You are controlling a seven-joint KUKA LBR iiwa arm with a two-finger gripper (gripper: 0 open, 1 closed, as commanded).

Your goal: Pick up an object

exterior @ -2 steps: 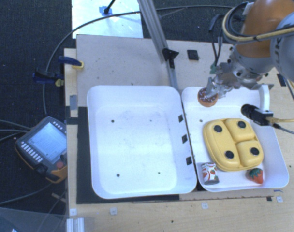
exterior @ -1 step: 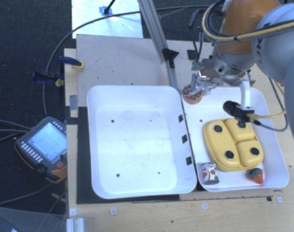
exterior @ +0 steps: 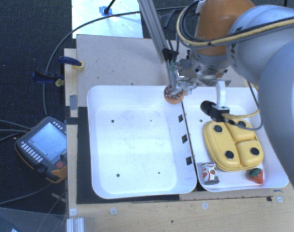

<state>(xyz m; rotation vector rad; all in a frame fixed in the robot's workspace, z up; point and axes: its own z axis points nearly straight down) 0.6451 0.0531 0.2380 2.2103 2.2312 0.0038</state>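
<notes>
Probably robotics lab: teach pendant [exterior: 43,149], clamps [exterior: 69,62].

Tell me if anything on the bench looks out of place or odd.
One thing: a small round orange-brown object sits up on the rims where the two bins meet, right under the gripper, instead of inside either bin.

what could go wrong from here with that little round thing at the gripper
1. The small round brown object sits at the gripper tip right over the divide between the left bin and right bin. If the grip is weak, it may drop onto the rim and bounce either way.
2. How firmly it is held cannot be judged from this view, so it may slip when the arm moves.
3. The yellow toy lies close beneath the wrist; a low sweep might knock it.
</notes>
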